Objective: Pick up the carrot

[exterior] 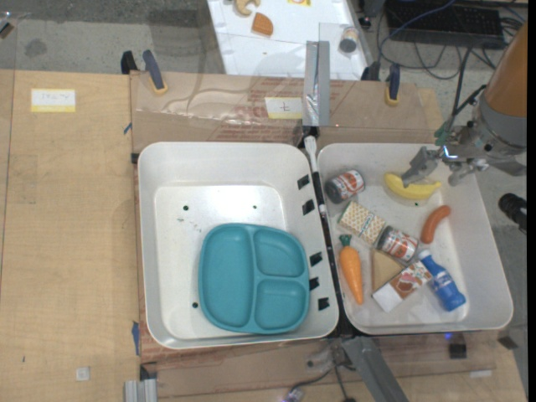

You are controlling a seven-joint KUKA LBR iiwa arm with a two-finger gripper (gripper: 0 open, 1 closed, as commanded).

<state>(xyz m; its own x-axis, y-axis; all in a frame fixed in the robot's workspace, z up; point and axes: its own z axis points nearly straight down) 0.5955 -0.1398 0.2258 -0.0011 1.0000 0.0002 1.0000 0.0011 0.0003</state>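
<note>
The carrot (pixel 351 272) is orange with a green top and lies along the left side of the right bin (pixel 494 304), its tip pointing to the near edge. My gripper (pixel 437 171) hovers over the far right part of that bin, just above the banana (pixel 412 189). Its fingers are spread open with nothing between them. The carrot lies well to the left of the gripper and nearer the front, apart from it.
Around the carrot lie a cracker box (pixel 362 222), a small can (pixel 396 244), a brown wedge (pixel 384 269) and a blue bottle (pixel 442 284). A sausage (pixel 435 223) and another can (pixel 344 185) lie farther back. The left bin holds a teal divided plate (pixel 254 279).
</note>
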